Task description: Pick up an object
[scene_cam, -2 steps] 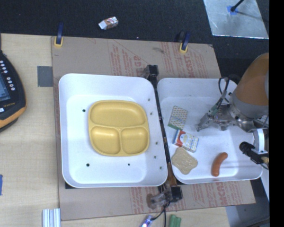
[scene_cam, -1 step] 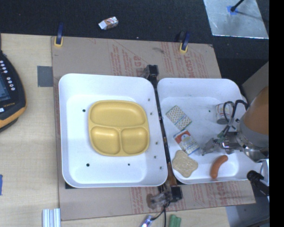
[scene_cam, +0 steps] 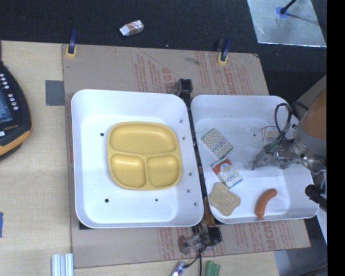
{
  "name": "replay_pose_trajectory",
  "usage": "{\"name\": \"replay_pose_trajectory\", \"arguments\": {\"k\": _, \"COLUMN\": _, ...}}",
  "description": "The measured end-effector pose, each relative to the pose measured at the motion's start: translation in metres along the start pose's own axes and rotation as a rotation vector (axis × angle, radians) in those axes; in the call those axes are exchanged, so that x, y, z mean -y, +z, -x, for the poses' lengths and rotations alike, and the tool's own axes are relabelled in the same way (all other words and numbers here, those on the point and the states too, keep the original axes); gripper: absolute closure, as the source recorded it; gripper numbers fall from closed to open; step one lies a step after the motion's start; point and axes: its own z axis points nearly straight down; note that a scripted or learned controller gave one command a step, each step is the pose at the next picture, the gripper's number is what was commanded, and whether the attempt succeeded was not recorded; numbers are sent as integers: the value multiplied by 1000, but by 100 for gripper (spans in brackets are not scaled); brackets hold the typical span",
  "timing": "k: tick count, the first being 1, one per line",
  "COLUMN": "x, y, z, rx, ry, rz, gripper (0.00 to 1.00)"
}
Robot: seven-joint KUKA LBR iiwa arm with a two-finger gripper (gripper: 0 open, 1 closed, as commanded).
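Note:
The right bin (scene_cam: 247,105) holds several small items. A checked grey-green packet (scene_cam: 217,142) lies near its left wall, with a red, white and blue packet (scene_cam: 226,172) just below it. A tan toast-like piece (scene_cam: 224,199) sits at the front left, and an orange sausage (scene_cam: 265,202) lies at the front right. My gripper (scene_cam: 263,158) hangs low over the right middle of this bin, above the sausage and to the right of the packets. Nothing shows in its grasp.
The left bin (scene_cam: 86,154) carries a yellow divided plate (scene_cam: 144,154). A teach pendant (scene_cam: 3,117) rests on the bench at far left. A small wrapped item (scene_cam: 131,28) lies on the dark floor beyond the bench. Cables (scene_cam: 280,122) loop by the wrist.

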Motion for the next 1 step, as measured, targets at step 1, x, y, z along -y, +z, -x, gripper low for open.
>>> {"name": "replay_pose_trajectory", "arguments": {"k": 1, "x": -72, "y": -71, "z": -90, "rx": -1, "ry": 0, "rz": 0, "gripper": 0}}
